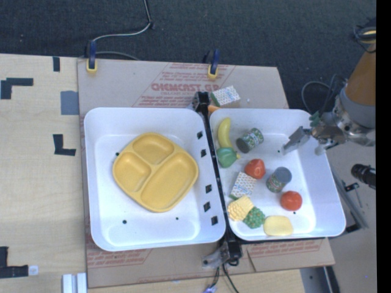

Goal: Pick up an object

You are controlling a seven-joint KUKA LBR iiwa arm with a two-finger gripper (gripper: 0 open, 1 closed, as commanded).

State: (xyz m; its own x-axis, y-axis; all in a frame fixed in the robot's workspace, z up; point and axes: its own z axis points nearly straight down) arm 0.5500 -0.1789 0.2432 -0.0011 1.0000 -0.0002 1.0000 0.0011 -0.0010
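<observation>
I see the gripper (304, 140) at the right bin's (317, 224) upper right edge, its fingers spread with nothing between them, over the bare floor in that corner. The left bin (101, 224) holds one yellow divided plate (156, 171) with open white floor around it. The right bin holds the pickable things crowded leftward: one banana (224, 131), one can (250, 140), two red balls (255, 168), a green pear (227, 158), corn (240, 208), broccoli (255, 217), a lemon (278, 225).
</observation>
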